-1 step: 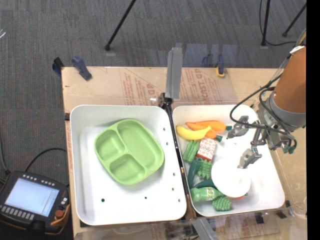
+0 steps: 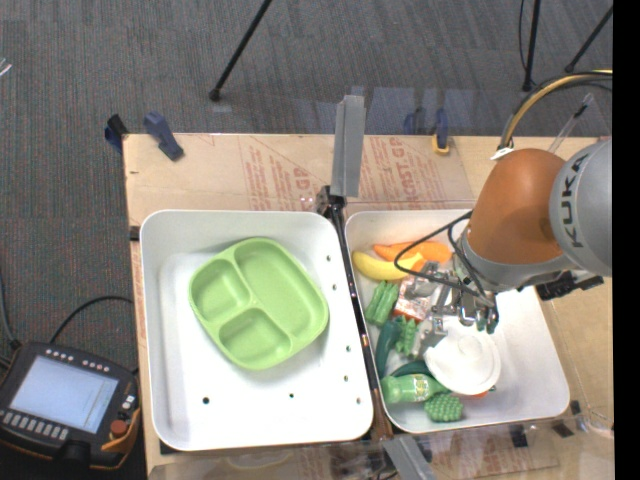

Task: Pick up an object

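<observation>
Bench (image 2: 250, 168): flat board, pale brown with red print, bearing 2 shallow bins side by side; its near edge is cut off at the bottom.

Arm (image 2: 530, 218): grey casing with a smooth orange band, entering from the right and covering the far right corner of the right bin; its upper part is cut off at the edge.

Left bin (image 2: 165, 268): white, rounded corners, small holes in the floor. Holds 1 plate (image 2: 258, 302), light green plastic, rounded square, 3 compartments, lying flat and tilted askew.

Right bin (image 2: 535, 368): white, same form, crowded along its left side.

Gripper (image 2: 455, 313): metal, over the middle of the right bin, above the pile. Cannot tell how far it is open or whether it has hold of anything; the tips are lost in clutter.

White bowl (image 2: 465, 363): round, glossy, just below the gripper.

Banana (image 2: 375, 266): yellow, curved, at the far left of the right bin, touching an orange piece (image 2: 425, 251) partly hidden by cable.

Green items (image 2: 385, 303): several, long and knobbly, overlapping; separate shapes hard to make out.
</observation>
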{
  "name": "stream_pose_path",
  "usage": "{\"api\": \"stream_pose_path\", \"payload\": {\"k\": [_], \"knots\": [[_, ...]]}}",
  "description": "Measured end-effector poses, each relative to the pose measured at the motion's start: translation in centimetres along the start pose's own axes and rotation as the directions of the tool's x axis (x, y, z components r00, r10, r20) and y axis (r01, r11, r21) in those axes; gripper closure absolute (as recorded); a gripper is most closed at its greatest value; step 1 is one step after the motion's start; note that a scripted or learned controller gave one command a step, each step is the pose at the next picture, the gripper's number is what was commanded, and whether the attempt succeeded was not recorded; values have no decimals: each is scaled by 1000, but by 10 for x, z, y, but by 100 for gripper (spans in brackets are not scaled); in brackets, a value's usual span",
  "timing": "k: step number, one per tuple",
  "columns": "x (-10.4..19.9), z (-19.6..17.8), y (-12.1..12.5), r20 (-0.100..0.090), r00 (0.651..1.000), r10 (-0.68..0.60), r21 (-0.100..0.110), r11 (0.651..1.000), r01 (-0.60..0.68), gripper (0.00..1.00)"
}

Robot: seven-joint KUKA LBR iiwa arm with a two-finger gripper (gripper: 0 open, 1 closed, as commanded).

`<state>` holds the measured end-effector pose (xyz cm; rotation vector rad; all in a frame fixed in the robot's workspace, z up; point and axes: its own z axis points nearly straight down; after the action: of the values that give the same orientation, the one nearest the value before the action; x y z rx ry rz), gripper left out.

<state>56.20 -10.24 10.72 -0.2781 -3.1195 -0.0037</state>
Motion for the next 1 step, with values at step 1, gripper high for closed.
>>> {"api": "stream_pose_path", "payload": {"k": [1], "knots": [[68,21,10,8,950,312,-2,950,-312,0]]}}
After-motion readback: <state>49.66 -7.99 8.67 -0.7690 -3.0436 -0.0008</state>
